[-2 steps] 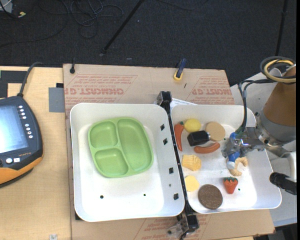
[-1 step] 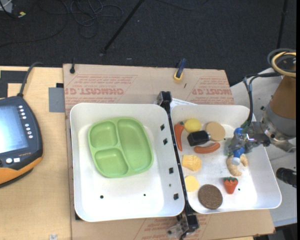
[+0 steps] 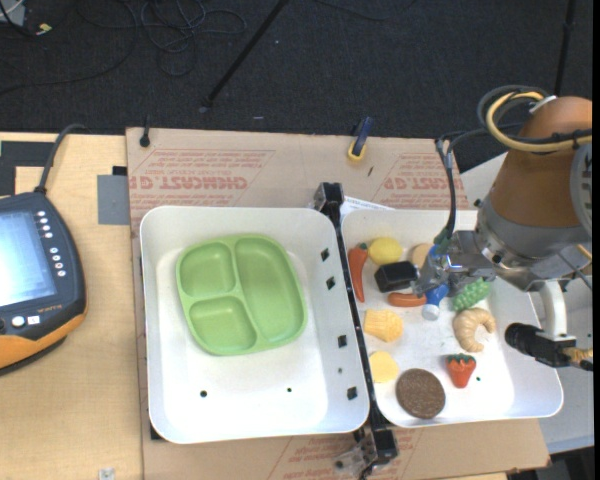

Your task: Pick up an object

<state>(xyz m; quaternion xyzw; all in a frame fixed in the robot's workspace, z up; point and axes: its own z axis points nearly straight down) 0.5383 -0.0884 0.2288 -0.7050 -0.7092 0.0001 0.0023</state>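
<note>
gripper (image 3: 442, 273), grip state cannot tell, lowered among toy food (image 3: 385, 325) in right bin (image 3: 540, 398), presumably to pick; croissant (image 3: 473, 326) just beside.

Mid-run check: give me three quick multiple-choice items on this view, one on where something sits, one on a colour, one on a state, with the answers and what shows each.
1. Where does the green divided plate lie?
A. In the left bin
B. In the right bin
C. On the bare bench

2. What colour is the round flat cookie near the front of the right bin?
A. Yellow
B. Brown
C. Blue

3. How does the strawberry sit?
A. Between the gripper's fingers
B. On the green plate
C. Loose on the right bin's floor

Answers:
1. A: the plate rests inside the left bin, left of the divider.
2. B: the cookie is dark brown, beside a yellow piece.
3. C: the strawberry lies alone on white floor, in front of the croissant, while the gripper is farther back over the pile of toy food.
</note>
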